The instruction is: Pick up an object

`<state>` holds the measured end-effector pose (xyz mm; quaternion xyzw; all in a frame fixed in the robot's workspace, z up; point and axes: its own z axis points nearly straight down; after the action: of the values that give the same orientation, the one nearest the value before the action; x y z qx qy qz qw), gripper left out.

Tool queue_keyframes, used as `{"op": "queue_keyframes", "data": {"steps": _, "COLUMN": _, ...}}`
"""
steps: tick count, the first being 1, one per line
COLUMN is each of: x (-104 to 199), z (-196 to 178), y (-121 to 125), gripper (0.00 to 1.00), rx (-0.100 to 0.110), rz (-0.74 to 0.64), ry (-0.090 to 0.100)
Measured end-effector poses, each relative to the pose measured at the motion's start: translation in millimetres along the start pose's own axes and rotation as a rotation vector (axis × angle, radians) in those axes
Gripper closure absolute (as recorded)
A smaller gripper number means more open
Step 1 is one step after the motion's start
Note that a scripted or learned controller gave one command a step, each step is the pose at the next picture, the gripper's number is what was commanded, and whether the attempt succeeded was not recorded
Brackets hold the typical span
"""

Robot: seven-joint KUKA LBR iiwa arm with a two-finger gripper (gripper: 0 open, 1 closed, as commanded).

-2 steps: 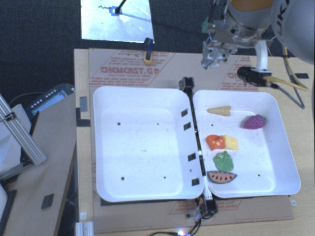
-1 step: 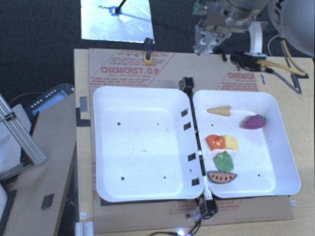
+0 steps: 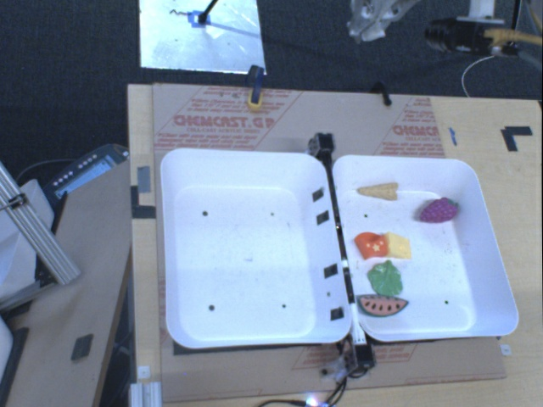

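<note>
The right bin [image 3: 488, 253] holds several toy foods: a tan cone-shaped piece [image 3: 378, 191] at the back, a purple grape bunch [image 3: 438, 209], a red-orange piece [image 3: 371, 244] touching a yellow block [image 3: 398, 245], a green leafy piece [image 3: 386, 278], and a watermelon slice [image 3: 383, 304] near the front. My gripper [image 3: 373, 11] hangs high at the top of the view, far behind the bins and well away from every object. Nothing shows between its fingers.
The left bin [image 3: 246, 244] lies beside the right one, joined by a black clipped divider [image 3: 335, 236]. A shiny metal sheet [image 3: 199, 22] lies at the back left. A yellow-and-blue clamp [image 3: 254, 89] sits on the bench's far edge.
</note>
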<state>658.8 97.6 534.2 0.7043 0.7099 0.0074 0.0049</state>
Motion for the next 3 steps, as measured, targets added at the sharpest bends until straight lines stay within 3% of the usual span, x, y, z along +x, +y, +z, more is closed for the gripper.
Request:
{"op": "queue_keyframes", "data": {"steps": 1, "x": 41.3, "z": 150.2, "y": -109.0, "gripper": 1.0, "rx": 0.036, "rz": -0.002, "ry": -0.004}}
{"op": "queue_keyframes", "data": {"steps": 2, "x": 72.9, "z": 77.9, "y": -67.2, "gripper": 1.0, "rx": 0.007, "rz": 0.001, "ry": 0.0}}
{"op": "queue_keyframes", "data": {"steps": 3, "x": 137.4, "z": 225.0, "y": -97.3, "gripper": 1.0, "rx": 0.031, "rz": -0.002, "ry": -0.006}}
